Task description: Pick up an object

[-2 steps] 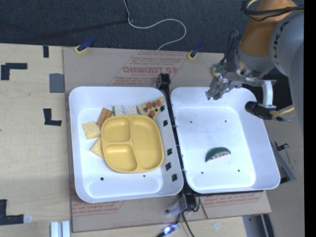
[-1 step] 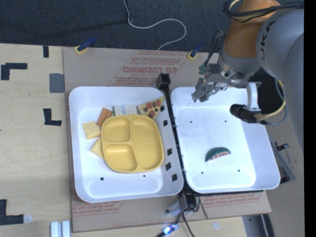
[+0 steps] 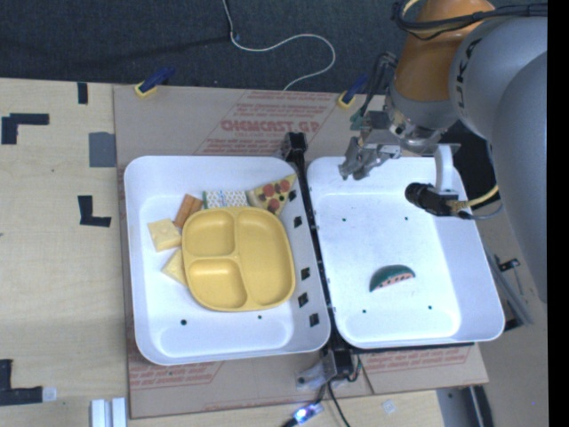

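Observation:
A small watermelon-slice toy (image 3: 392, 277), green rind with red flesh, lies on the floor of the right bin (image 3: 462, 327). My gripper (image 3: 357, 167) hangs over the far left corner of that bin, well up and to the left of the slice. Nothing shows between its fingers. In the left bin (image 3: 142, 238) rests a yellow divided plate (image 3: 238, 258), with cracker-like pieces (image 3: 165, 235), a brown stick (image 3: 188, 209) and a pizza-slice toy (image 3: 274, 194) around its far and left edges.
A black divider with clips (image 3: 305, 238) runs between the two bins. A black cylindrical part (image 3: 430, 198) of the arm overhangs the right bin's far right side. A white cable (image 3: 267, 34) loops on the dark surface behind.

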Robot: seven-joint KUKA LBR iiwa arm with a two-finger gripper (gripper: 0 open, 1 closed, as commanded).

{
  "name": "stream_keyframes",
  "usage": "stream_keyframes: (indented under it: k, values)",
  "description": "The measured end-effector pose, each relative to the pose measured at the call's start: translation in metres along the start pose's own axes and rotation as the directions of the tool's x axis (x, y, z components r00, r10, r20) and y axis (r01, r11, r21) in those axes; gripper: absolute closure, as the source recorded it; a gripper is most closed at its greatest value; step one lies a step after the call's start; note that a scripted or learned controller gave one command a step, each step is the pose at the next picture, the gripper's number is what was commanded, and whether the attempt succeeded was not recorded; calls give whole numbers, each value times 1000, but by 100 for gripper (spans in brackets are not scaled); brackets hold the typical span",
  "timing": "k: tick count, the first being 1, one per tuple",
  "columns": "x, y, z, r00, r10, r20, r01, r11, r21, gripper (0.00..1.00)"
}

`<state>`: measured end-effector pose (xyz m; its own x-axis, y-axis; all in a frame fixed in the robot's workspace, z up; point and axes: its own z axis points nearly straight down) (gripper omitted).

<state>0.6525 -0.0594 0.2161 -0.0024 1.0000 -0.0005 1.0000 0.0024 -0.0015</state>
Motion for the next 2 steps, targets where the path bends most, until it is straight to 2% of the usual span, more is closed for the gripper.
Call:
stream_keyframes:
  k: [1,2]
  values:
    - [6,-1,-17,1000,0,-1,0,1000,-1,100]
    - [6,-14,-14,1000,2,0,-2,1000,2,100]
